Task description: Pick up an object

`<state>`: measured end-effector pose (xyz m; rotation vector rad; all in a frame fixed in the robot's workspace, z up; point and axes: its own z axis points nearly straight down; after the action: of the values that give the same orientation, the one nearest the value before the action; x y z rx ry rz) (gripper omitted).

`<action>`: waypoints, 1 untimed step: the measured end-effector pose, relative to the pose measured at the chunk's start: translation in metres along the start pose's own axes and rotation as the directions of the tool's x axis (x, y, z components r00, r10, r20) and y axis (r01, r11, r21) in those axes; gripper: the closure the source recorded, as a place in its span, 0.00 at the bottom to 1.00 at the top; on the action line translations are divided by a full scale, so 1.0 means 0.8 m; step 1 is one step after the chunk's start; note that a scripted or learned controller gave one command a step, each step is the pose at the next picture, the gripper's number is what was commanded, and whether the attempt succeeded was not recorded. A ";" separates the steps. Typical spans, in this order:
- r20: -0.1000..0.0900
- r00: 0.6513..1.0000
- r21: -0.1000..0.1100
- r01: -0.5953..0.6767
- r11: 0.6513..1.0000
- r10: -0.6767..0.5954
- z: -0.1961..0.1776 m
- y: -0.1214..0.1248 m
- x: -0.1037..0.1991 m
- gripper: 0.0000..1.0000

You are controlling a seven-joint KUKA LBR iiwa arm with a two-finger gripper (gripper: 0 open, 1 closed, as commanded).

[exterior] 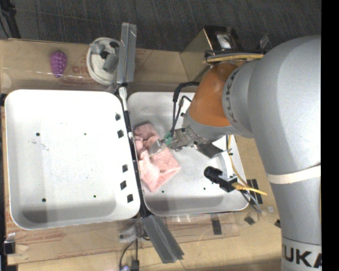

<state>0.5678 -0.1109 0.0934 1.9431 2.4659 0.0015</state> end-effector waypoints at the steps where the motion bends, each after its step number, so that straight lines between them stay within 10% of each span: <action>1: -0.002 1.000 0.002 -0.002 1.000 0.002 0.000 -0.068 0.011 0.00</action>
<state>0.5132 -0.1153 0.0931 1.9475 2.4657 0.0006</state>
